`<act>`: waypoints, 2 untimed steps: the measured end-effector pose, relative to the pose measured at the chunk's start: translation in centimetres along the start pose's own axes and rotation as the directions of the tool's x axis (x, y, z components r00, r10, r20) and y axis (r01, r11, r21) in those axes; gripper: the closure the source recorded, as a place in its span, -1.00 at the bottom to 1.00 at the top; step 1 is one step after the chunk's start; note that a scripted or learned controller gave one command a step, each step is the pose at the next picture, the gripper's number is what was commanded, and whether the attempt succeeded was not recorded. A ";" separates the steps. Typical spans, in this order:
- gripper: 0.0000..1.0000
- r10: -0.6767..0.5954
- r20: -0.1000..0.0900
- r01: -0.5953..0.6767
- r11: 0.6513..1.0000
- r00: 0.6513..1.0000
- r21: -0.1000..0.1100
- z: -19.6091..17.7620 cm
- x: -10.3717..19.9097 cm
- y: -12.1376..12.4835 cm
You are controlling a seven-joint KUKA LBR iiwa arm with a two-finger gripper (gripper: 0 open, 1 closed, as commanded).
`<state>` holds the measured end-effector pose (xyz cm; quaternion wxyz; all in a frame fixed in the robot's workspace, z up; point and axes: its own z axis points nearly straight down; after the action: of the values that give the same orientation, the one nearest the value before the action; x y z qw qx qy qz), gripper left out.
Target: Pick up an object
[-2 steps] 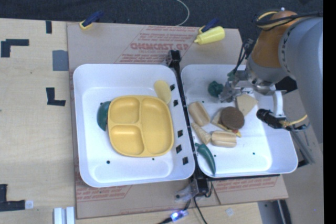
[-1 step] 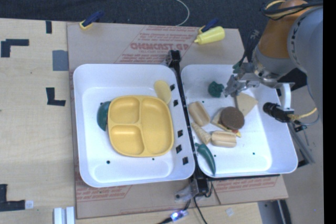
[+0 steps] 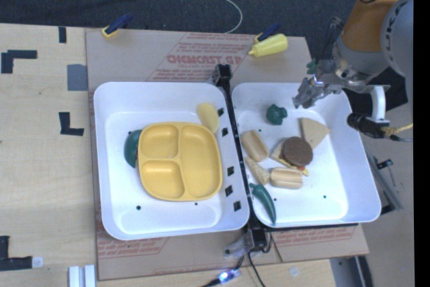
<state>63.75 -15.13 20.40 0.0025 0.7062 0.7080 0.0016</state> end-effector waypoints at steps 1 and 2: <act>1.00 0.001 -0.001 -0.001 1.000 1.000 0.004 -2.2 0.0 0.1; 1.00 -0.003 -0.003 0.003 1.000 1.000 0.009 -1.3 5.6 -1.2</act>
<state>62.49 -9.50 21.70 -0.0017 0.7051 0.7091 -0.0005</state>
